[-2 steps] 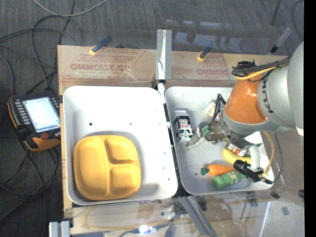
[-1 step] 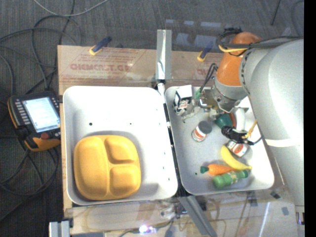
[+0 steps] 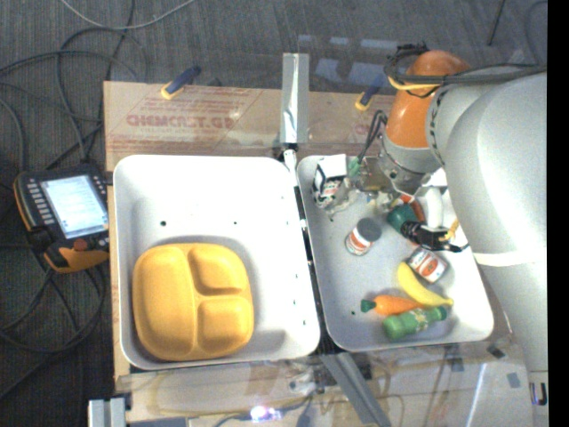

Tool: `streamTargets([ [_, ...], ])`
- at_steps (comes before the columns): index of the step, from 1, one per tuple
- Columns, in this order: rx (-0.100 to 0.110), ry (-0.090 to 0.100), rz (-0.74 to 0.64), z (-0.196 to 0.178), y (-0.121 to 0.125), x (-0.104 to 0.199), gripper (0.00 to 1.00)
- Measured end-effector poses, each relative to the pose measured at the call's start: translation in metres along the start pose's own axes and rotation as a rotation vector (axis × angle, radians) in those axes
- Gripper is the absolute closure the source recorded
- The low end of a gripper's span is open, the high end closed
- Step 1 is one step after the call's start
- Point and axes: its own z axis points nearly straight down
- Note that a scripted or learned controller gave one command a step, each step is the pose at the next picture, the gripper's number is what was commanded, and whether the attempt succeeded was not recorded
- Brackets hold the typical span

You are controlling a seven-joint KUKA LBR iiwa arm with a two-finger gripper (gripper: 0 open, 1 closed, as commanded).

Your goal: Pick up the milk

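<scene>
At right bin's (image 3: pixel 338 323) near edge: carrot (image 3: pixel 391 306), green bottle (image 3: pixel 413 321), banana (image 3: pixel 418 287). Mid-bin: two cans (image 3: pixel 363 236). At far left corner: milk (image 3: pixel 329 179), small carton, seemingly upright, against bin wall. Just right of it, gripper (image 3: pixel 342 198), low and near touching; spread or pinched, cannot tell. Milk not visibly between fingers. Left bin (image 3: pixel 178 181): yellow tray (image 3: pixel 194 301).

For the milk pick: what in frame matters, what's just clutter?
Matters:
milk carton, far left corner of the right bin
gripper, right beside the carton

Clutter:
can
second can
banana
carrot
green bottle
yellow tray in the left bin
</scene>
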Motion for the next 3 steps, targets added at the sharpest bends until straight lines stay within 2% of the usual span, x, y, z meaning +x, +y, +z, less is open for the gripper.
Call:
streamTargets([
  [1,-0.004,-0.003,-0.034,-0.0002,0.0007,-0.0003,0.00],
  [2,0.036,0.011,0.277,0.0011,-0.0052,0.0050,0.00],
  [3,0.025,0.010,0.195,0.0014,-0.0034,0.0018,0.00],
])
